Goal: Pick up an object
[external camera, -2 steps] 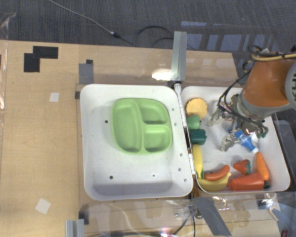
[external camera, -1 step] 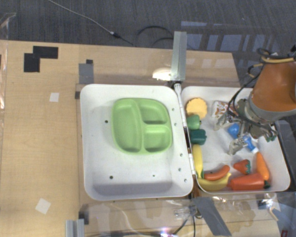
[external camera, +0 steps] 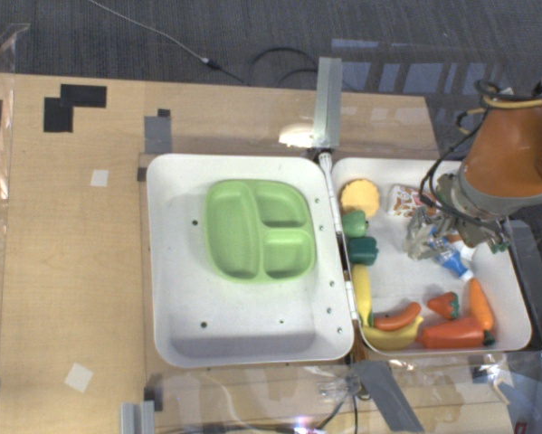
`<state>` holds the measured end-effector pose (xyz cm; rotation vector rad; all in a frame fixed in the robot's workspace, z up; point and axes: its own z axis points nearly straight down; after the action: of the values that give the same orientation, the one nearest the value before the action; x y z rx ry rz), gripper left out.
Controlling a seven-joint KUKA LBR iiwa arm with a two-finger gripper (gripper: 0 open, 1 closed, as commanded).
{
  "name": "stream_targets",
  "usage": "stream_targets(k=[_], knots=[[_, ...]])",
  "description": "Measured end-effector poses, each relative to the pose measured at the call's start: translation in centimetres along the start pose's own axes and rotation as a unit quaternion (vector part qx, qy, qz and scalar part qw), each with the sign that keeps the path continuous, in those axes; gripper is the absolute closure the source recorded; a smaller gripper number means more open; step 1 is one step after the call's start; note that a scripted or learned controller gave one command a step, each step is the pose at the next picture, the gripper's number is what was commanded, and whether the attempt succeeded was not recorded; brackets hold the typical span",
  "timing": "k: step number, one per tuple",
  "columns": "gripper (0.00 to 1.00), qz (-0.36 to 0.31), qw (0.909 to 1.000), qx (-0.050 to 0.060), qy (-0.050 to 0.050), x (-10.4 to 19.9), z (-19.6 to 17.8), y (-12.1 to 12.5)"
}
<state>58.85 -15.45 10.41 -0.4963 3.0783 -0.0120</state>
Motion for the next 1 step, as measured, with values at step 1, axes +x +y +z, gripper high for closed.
stream_targets(k=[1], knots=[[0.00,0.000,1.0000,0.000,0.000,0.02,0.06,0.04]])
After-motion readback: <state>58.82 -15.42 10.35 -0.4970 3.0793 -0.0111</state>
